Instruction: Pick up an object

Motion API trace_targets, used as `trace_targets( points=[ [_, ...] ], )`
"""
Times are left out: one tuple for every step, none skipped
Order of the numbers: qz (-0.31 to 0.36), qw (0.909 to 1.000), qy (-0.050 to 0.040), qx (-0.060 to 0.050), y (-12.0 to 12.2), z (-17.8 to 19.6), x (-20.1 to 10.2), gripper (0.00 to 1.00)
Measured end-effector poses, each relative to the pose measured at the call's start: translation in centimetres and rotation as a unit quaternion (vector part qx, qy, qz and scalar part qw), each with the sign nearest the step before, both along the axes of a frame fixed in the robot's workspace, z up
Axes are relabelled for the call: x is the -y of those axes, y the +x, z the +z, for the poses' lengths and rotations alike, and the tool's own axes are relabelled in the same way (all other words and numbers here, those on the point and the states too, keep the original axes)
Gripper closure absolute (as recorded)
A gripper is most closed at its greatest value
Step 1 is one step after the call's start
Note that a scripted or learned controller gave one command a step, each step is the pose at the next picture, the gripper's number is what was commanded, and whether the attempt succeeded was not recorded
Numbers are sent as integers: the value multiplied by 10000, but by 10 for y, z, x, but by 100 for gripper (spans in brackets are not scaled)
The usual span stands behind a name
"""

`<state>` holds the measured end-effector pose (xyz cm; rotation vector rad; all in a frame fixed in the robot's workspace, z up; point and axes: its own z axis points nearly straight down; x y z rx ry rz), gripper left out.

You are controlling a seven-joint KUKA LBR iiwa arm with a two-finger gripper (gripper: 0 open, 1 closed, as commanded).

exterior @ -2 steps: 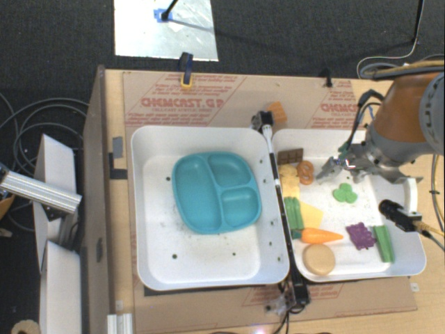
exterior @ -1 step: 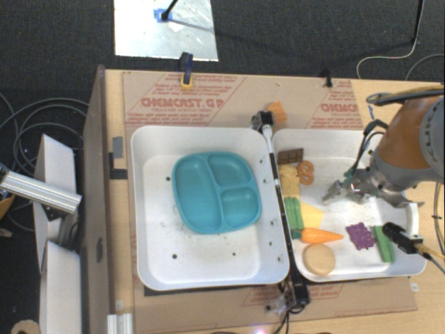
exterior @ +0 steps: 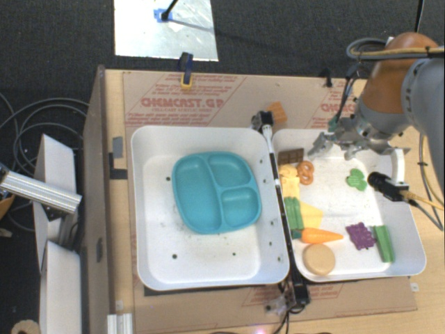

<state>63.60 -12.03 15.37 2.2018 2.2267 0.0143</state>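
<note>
Hand (exterior: 342, 145) over rt bin (exterior: 334, 197), nr green toy (exterior: 356, 179)

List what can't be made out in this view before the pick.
1. Gripper, camera view: small and blurred, so it is unclear whether it touches the floor of the right bin.
2. Right bin's far right corner, camera view: hidden behind the arm.
3. Brown piece beside the pretzel, camera view: too small to identify.
4. Arm, camera view: cut off by the picture's right edge.
</note>
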Motion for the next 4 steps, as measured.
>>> trace_targets(
  points=[
    [-32,10000,-14,-52,0,-70,-28,0],
    [-40,10000,-35,-35,22,-67,-32,0],
    [-55,10000,-7,-60,7,-69,-32,0],
    [-42,10000,-5,-40,8,-57,-33,100]
  ],
)
